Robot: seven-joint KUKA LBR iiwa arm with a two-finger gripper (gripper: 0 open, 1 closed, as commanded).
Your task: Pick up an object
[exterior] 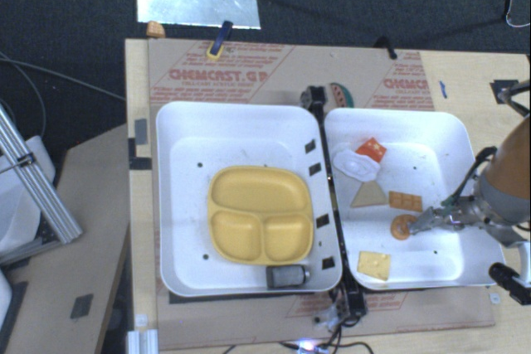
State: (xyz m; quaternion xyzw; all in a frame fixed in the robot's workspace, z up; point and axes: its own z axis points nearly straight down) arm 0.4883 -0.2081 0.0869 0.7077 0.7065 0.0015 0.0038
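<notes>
Your gripper sits low in the right bin, its metal fingers pointing left toward a small round orange-brown piece, like a cookie or a slice of carrot. The fingertips reach the piece's right edge and look drawn close together, with only a narrow gap, but you cannot tell from this slant whether the round piece lies between them or just beside them. Nothing shows it lifted; it appears to rest on the bin floor.

Just above the round piece you see a flat brown rectangle scored like a cracker or chocolate bar, and to its left a tan wedge shaped like a triangle. Above those lie a pale, translucent white object and, touching its upper right, a red-orange block. Toward the bin's near edge, well apart from the gripper, lies a pale yellow square like a cheese slice.

Behind the fingers, the grey wrist and arm come in from the right edge, over the bin's right wall.

In the left bin a yellow divided plate with three compartments lies near the middle, and a small dark grey box sits just below it against the bin's near wall.
</notes>
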